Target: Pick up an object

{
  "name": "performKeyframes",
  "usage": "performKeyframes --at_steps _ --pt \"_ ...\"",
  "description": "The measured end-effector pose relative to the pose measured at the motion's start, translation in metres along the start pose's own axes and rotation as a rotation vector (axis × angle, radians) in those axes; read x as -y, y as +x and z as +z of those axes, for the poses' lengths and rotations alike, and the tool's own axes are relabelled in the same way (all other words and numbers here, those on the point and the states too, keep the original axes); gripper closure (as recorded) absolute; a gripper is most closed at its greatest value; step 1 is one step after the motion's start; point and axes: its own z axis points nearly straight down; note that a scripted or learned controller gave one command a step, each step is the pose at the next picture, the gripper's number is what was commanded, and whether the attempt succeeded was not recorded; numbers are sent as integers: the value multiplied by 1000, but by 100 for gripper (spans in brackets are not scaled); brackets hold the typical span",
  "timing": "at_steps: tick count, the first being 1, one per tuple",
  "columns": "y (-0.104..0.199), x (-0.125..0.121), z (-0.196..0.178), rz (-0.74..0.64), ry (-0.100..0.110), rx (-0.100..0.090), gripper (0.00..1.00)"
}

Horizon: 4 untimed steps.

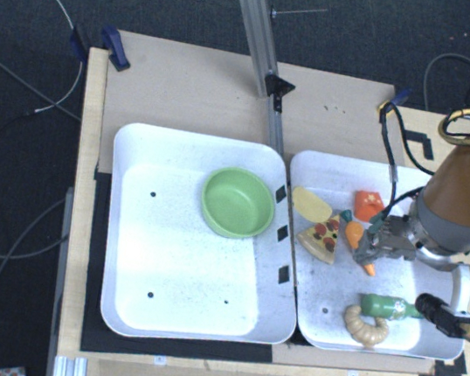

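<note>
- A tan croissant [368, 328] and a green bottle [389, 306] are seen nearest, in the right bin [319, 324].
- The gripper [373, 249] is lowered over an orange carrot [356, 235]; its grasp cannot be told.
- A pizza slice [321, 239] is laid just left.
- A green bowl [237, 203] is set in the left bin [156, 294], farther back.

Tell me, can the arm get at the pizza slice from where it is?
Probably yes. The pizza slice lies flat in the right bin, just left of the gripper. Nothing lies on top of it; a yellow piece touches its upper edge, and a carrot lies between.
</note>
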Motion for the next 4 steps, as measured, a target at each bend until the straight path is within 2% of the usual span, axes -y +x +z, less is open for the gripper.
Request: performKeyframes --at_steps 1,2,3,4 --pt "0 -2 -56 0 -2 -1 100" --pt "56 -5 -72 -6 1 -3 100" --pt "115 -11 -65 -6 7 -3 100" --pt "168 -6 -60 -5 15 -5 100"
